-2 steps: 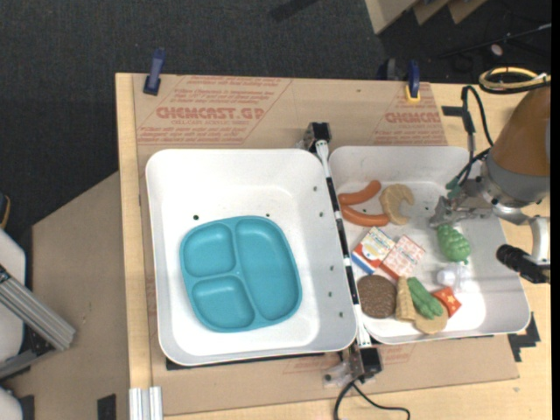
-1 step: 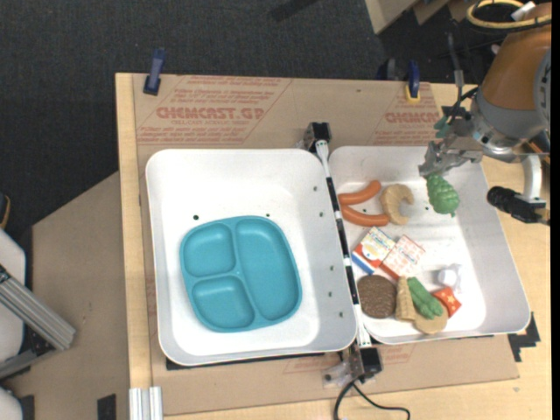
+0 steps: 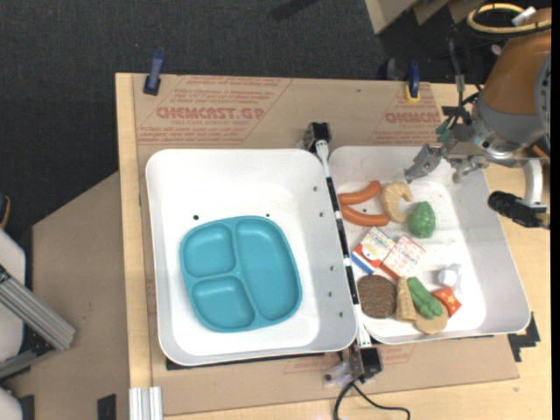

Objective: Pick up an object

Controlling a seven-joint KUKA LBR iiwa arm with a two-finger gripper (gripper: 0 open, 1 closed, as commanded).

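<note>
While the jaws [image 3: 443, 161] hang open, two sausages [image 3: 360, 204] and one teal tray [image 3: 241, 272] lie below.

Bright, even overhead light washes the two shallow white plastic bins [image 3: 166, 182] nearly featureless, with soft shadows under their near rims. The far dark floor [image 3: 131, 16] stays dim. Focus is slightly soft throughout.

Brown board [image 3: 219, 108] under the bins carried red print "CHEMCAST GP", left of the gripper [image 3: 444, 160]; a second red imprint nearer it was unreadable.
</note>
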